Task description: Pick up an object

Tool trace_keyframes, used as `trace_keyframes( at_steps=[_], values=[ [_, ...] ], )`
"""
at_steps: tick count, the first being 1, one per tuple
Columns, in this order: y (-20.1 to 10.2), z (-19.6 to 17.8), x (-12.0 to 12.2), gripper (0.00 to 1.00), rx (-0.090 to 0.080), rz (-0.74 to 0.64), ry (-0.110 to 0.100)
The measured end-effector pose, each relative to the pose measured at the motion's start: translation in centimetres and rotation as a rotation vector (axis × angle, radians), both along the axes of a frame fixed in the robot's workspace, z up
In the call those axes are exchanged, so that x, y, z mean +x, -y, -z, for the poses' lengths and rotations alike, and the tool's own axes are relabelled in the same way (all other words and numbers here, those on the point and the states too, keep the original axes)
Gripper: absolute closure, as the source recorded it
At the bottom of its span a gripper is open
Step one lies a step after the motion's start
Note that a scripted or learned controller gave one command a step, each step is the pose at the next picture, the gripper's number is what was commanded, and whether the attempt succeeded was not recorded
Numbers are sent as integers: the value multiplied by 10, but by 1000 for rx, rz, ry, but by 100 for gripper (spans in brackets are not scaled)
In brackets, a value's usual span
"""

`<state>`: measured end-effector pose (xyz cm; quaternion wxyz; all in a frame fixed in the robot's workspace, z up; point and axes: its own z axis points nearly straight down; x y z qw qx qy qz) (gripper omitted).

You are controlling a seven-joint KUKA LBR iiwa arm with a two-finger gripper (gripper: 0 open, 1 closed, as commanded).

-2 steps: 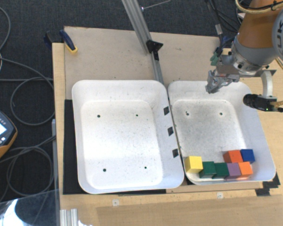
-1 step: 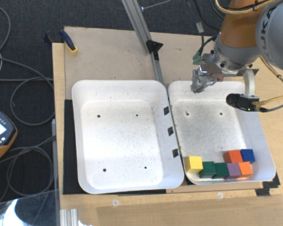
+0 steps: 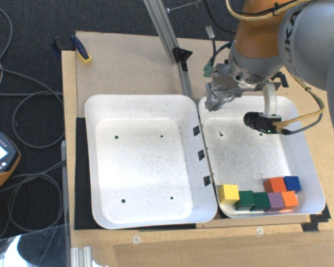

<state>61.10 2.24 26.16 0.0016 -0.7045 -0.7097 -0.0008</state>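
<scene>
Several coloured blocks lie along the near edge of the right bin (image 3: 300,149): a yellow block (image 3: 229,193), two green blocks (image 3: 253,199), a purple block (image 3: 276,201), a red block (image 3: 276,184), an orange block (image 3: 289,199) and a blue block (image 3: 292,183). My gripper (image 3: 216,100) hangs over the far left corner of the right bin, well away from the blocks. Nothing shows between its fingers.
The left bin (image 3: 100,149) sits beside the right one on the wooden bench. A metal pole (image 3: 167,38) slants over the far side. A blue and yellow tool (image 3: 80,49) lies at the bench's far left corner. Cables trail on the floor to the left.
</scene>
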Motion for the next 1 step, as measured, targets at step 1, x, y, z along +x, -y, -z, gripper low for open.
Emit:
trace_keyframes(
  at_steps=[1],
  values=[
    [-57,19,-19,100,-1,0,-3]
  ],
)
